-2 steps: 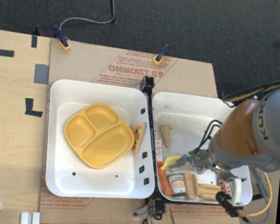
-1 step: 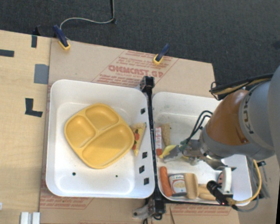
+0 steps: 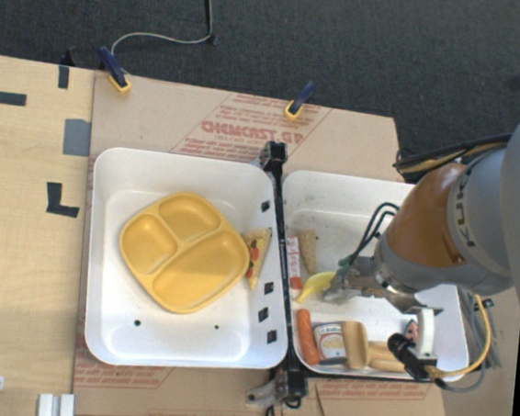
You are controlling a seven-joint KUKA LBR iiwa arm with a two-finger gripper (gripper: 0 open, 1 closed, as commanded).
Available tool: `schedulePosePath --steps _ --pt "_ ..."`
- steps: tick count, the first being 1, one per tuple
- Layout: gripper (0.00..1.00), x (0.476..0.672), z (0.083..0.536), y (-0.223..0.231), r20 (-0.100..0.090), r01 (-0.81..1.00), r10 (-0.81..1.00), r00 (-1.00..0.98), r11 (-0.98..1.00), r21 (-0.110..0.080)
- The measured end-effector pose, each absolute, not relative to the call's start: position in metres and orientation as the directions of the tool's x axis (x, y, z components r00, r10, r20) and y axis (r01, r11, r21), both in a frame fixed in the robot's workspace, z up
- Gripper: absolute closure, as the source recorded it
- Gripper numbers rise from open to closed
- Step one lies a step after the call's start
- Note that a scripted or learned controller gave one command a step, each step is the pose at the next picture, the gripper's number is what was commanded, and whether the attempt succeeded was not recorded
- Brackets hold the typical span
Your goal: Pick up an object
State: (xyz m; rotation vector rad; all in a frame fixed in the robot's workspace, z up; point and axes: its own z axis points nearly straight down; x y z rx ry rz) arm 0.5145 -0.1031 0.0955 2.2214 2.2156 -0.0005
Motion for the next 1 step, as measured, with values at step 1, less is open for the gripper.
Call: schedulePosePath --steps 1 --pt "1.00 0.4835 0.1545 -0.1760 -0.002 1.000 1.000 0.002 -0.002 0.000"
